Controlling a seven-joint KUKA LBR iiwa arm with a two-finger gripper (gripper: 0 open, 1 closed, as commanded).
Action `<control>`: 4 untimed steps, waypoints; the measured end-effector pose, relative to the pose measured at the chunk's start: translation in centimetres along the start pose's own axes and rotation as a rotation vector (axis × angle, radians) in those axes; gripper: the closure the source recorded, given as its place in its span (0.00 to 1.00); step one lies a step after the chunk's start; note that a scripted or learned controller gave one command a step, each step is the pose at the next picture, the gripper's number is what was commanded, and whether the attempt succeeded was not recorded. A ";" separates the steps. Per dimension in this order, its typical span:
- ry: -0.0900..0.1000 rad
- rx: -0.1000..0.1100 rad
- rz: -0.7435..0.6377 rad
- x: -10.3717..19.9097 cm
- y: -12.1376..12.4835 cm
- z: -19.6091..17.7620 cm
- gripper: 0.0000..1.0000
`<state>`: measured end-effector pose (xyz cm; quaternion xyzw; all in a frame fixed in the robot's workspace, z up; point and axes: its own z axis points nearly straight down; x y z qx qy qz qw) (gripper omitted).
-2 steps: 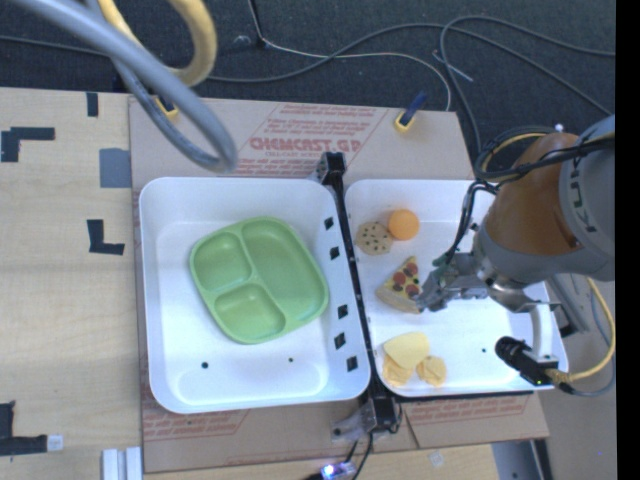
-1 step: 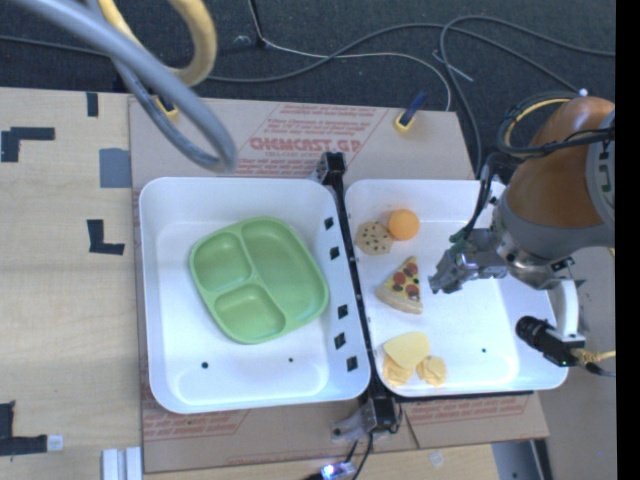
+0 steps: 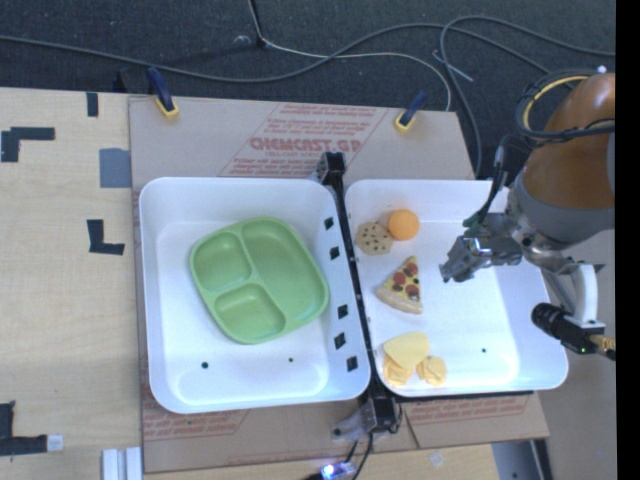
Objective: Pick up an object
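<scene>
Pincer (image 3: 462, 263) is seen above the right bin (image 3: 500, 368); whether it is open or closed cannot be told. Nearest lies the pizza slice (image 3: 402, 286), just to its left, tip pointing up toward the orange ball (image 3: 403, 224).

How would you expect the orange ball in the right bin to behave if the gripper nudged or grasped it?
The orange ball looks round, so it would probably roll on the bin floor. It touches the cookie, which might shift. Its smooth curve could slip from the gripper.

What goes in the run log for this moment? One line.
gripper: over right bin, nothing held | nearest: pizza slice | green tray: left bin
</scene>
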<state>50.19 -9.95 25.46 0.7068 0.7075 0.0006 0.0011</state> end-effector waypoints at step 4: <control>0.001 0.003 -0.004 19.9 4.9 3.4 1.00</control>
